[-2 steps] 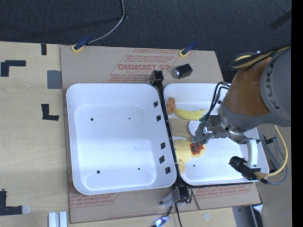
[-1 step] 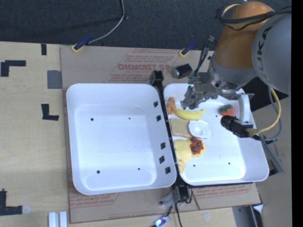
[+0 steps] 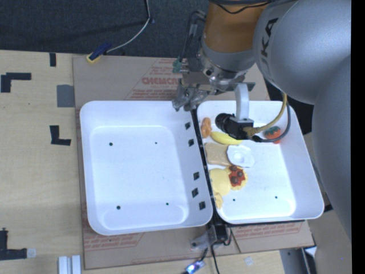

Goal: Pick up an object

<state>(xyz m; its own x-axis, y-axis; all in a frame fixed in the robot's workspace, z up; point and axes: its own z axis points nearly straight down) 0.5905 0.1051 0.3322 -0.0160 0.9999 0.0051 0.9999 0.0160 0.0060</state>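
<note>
Banana point(image 3: 224, 136): lying in the bin point(image 3: 274, 181) with the toy food, next to the egg point(image 3: 239, 156). Not picked up yet. Gripper point(image 3: 183, 103) near the wall between both bins; cannot tell if open or closed. Next: slide over, go down, squeeze.

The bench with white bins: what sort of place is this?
Probably a robotics test lab: a grey and orange robot arm hangs over the bench, and the right bin holds a banana and other items.
</note>
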